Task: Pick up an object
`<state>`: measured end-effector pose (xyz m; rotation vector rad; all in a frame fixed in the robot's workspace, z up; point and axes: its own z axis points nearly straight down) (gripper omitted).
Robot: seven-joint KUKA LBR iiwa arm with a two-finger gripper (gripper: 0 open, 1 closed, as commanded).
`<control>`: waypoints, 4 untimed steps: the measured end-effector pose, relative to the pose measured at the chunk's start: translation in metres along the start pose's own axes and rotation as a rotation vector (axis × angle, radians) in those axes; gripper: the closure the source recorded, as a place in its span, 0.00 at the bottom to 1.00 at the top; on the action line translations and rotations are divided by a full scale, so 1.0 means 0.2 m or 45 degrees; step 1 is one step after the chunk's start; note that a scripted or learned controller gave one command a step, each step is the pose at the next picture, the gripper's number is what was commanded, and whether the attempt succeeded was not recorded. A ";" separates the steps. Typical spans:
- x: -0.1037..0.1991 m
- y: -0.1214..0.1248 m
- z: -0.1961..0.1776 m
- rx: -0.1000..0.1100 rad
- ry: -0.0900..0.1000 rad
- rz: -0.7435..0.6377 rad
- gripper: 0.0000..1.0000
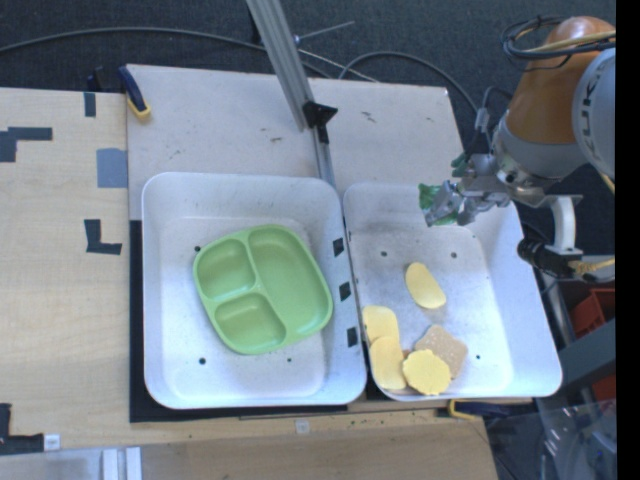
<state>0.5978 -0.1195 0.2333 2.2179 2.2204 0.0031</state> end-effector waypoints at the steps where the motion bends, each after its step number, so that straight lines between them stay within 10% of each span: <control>1: 0.30 -0.09 -0.02 0.006 0.003 -0.007 1.00; 4: 1.10 -0.30 0.00 0.008 0.003 -0.009 1.00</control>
